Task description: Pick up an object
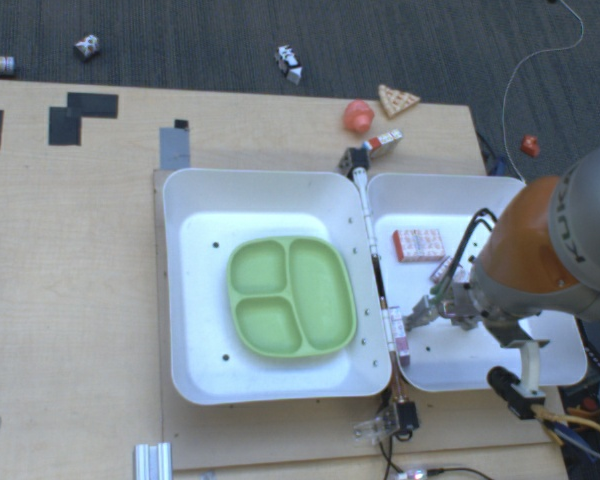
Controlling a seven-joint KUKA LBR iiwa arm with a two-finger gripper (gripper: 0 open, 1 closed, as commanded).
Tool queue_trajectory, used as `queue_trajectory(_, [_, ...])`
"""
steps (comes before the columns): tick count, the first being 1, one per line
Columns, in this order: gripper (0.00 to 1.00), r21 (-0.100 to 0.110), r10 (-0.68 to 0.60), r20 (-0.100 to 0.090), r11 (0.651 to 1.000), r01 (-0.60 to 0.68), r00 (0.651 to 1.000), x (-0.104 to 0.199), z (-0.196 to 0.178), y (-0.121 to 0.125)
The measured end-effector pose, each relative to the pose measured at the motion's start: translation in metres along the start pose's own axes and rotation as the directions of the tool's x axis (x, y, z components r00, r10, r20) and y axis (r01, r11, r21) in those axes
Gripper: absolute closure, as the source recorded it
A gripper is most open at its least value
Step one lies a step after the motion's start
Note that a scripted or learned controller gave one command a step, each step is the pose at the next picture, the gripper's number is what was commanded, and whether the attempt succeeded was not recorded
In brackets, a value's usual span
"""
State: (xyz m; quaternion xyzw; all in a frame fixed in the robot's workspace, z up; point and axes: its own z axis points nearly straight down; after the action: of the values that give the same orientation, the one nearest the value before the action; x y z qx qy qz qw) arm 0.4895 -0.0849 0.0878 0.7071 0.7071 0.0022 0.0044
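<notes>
Just beyond the gripper (427,311) lies a red-patterned packet (419,244).

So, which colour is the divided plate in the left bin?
Light green; the divided plate shows plainly in the camera view.

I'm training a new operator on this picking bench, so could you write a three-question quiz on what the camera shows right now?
1. True or false: the green divided plate lies in the right bin.
2. Which object lies in the right bin? A) a red-and-white packet B) a blue cup C) a banana
3. Fill in: the plate has ___ compartments.

Key
1. False; it lies in the left bin.
2. A; the packet lies flat near the bin's far side, apart from the gripper, which is lower down near the divider.
3. Three.
</notes>
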Motion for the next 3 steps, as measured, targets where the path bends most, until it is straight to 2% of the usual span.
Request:
queue_trajectory(1, [1.00,-0.006,-0.003,-0.001,1.000,0.003,1.000,0.001,-0.011,0.002])
queue_trajectory(2, [0.00,-0.006,-0.003,-0.001,1.000,0.003,1.000,0.001,-0.011,0.002])
queue_trajectory(3, [0.00,-0.001,0.001,0.000,1.000,-0.001,1.000,0.001,0.000,0.000])
